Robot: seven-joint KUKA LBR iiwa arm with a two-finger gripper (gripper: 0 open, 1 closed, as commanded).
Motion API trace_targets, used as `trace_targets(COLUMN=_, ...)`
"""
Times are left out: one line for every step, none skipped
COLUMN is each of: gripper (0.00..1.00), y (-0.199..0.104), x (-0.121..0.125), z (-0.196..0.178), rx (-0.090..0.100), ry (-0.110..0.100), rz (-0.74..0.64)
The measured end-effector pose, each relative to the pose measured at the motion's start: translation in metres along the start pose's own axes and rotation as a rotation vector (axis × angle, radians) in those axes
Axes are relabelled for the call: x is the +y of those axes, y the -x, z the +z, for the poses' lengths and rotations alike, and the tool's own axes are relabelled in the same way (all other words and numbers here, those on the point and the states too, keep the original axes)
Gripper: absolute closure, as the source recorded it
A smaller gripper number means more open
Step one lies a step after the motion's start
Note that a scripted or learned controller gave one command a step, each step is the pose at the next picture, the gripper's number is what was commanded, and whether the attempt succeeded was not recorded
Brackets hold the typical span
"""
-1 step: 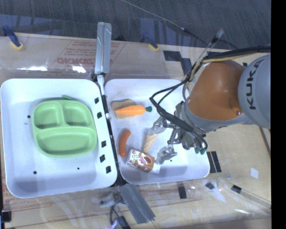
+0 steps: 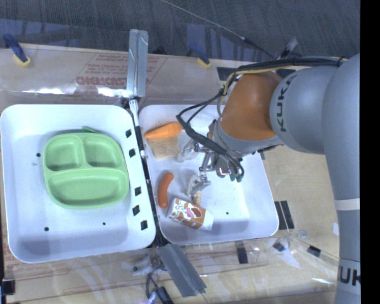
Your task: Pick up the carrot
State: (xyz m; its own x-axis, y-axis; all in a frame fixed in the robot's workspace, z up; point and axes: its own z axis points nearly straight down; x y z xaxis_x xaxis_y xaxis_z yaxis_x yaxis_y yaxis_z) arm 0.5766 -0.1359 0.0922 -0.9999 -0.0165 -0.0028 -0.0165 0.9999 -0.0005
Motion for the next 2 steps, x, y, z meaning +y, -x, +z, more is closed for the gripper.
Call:
trace_targets(gripper=1.0, y=0.001, x=0.002, z=-0.011, rx=-0.002, ry=0.0, rz=-0.008)
trace_targets(gripper=1.0, y=0.048, x=0.073, z=-0.105, rx=-0.007, ry=0.002, rz=0.102)
